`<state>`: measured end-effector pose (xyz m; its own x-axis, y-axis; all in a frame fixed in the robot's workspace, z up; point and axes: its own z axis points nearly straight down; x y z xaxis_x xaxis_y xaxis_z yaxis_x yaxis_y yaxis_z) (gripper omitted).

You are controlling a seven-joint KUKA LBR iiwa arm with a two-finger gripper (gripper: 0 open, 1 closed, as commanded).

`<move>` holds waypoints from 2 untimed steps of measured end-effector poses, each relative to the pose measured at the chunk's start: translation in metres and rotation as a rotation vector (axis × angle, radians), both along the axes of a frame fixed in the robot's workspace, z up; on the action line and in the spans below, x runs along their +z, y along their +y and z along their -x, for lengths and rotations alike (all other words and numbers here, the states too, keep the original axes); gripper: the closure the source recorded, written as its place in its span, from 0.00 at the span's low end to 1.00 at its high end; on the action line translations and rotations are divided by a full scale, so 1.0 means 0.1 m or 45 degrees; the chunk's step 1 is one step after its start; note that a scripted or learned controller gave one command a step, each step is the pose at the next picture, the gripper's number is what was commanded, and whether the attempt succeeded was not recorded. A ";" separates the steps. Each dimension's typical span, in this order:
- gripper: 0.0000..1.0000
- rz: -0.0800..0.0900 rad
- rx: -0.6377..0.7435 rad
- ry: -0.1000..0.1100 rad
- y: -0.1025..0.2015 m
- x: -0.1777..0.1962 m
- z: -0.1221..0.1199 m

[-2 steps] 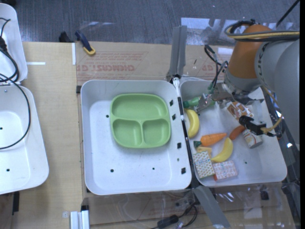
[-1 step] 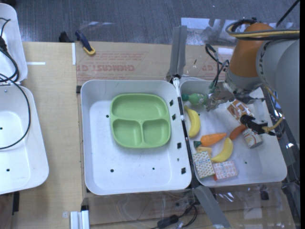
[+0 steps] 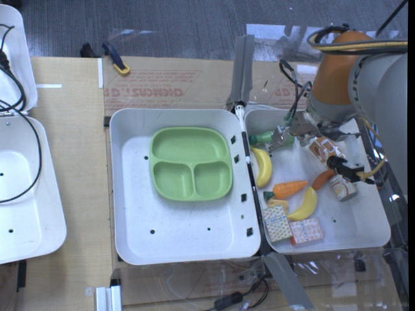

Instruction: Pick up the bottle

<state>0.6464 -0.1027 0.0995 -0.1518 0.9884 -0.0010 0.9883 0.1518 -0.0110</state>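
gripper (image 3: pixel 283 138) upper right bin, can't tell its grip | green bottle (image 3: pixel 261 137) against bin wall (image 3: pixel 247 149) | I fear fingers glancing off

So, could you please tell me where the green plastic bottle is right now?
The green plastic bottle lies in the right white bin, near its far-left corner, just above the upper yellow banana and right beside the gripper.
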 end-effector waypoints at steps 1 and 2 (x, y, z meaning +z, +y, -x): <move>1.00 0.001 -0.001 0.004 -0.01 0.06 0.00; 0.00 0.001 -0.001 0.004 -0.01 0.06 0.00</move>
